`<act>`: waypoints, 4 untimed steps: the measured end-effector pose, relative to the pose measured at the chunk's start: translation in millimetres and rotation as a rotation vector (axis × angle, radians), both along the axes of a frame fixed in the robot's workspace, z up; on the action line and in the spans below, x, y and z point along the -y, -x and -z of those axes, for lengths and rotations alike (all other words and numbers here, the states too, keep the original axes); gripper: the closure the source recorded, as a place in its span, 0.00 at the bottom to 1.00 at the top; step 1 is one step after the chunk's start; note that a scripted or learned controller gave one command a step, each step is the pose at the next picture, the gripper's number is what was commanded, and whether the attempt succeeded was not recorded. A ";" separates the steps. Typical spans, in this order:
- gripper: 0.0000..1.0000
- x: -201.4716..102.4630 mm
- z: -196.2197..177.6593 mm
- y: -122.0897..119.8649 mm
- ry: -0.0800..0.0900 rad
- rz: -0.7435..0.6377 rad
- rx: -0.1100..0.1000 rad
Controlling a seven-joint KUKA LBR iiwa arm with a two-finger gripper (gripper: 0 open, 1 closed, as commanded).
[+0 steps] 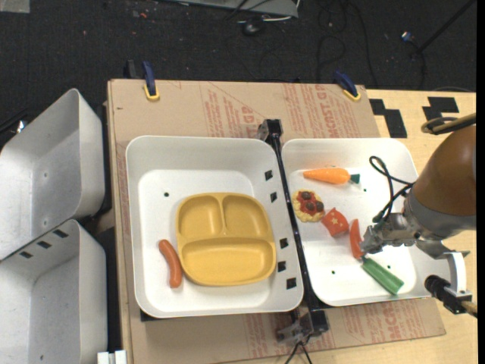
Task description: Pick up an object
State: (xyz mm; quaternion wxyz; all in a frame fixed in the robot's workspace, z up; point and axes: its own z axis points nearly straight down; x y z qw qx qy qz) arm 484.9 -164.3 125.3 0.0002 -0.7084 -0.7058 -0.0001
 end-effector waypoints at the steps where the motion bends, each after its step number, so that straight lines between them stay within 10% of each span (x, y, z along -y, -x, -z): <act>1: 1.00 -1.8 -63.2 -1.4 0.002 -0.007 0.006; 2: 1.00 -1.6 -94.9 -2.9 0.003 -0.007 0.005; 4: 1.00 -105.4 -111.1 -12.6 -0.001 -0.011 0.000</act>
